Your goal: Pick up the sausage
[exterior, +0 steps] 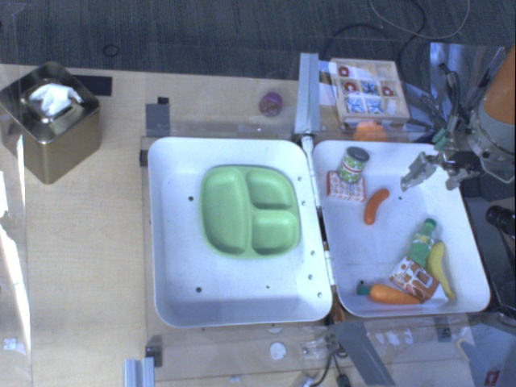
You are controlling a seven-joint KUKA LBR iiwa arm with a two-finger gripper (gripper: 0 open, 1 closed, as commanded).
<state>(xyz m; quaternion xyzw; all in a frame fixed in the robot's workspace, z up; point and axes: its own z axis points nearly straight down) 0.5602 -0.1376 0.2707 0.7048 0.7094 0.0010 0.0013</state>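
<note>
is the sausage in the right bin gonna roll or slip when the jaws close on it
The sausage looks like a smooth, rounded toy cylinder, so it may roll sideways if nudged off-centre. Its glossy orange-red skin suggests it could slip from a shallow pinch. It lies alone on the bin floor, apart from the can, so a push would probably just slide it.

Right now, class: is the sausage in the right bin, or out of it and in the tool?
In the bin. The sausage lies on the right bin's white floor, apart from the tool hovering to its right.
</note>
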